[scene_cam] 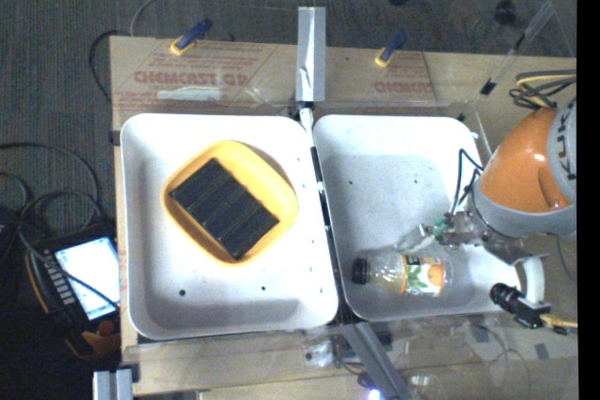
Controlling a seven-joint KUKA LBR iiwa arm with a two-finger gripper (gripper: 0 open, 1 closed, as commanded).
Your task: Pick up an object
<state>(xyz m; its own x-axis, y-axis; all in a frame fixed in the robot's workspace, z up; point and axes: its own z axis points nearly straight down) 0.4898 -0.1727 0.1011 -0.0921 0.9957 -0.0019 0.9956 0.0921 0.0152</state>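
I reach in from the right side, and my orange band (530, 169) stands over the right edge of the right bin (394, 164). My gripper (439, 234) is low inside this bin, in its near right part. It is small and partly in the shadow of my wrist, so I cannot tell if it is open or closed, and I see nothing held in it.

The thing to pick is a small clear bottle (408, 275). It lies on its side on the floor of the right bin, close to the near wall. Its black cap (360, 272) points to the left, toward the wall between the two bins, and its label is orange and green. My gripper is just beside the bottle, above the end away from the cap. Whether it touches the bottle or not, I cannot say.

In the left bin (150, 295) there is a yellow dish (272, 178), about in the middle, turned at an angle. On it lies a black ridged square piece (225, 208).

Both bins sit on a bench (206, 75). Two clamps with blue handles, the left clamp (190, 37) and the right clamp (391, 48), are at its far edge, and a grey metal bar (310, 51) stands between them, in line with the gap of the bins. On the floor to the left there is a handheld screen (89, 272) that is lit
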